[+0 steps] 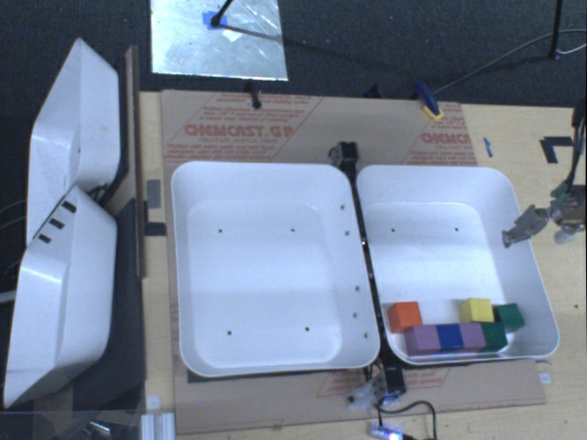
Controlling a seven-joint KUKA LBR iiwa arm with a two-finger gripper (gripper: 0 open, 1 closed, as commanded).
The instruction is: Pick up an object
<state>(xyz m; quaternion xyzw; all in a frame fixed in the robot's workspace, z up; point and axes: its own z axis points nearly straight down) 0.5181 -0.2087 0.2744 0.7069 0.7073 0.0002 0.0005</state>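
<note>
Several small blocks lie along the near edge of the right bin [431, 174]: an orange block [404, 315], a yellow block [476, 310], a green block [508, 316], and in front of them a row with a purple block [422, 338] and a blue block [449, 336]. My gripper [526, 226] hangs at the bin's right rim, well above and to the right of the blocks, with nothing visibly in it. Most of the arm is cut off by the frame's right side.
The left bin [266, 168] sits beside the right one, with a dark divider [362, 246] between them. Large white housings [69, 218] stand at the far left. A metal sheet [218, 26] lies beyond the bench. A blue-yellow clamp [426, 101] sits behind the right bin.
</note>
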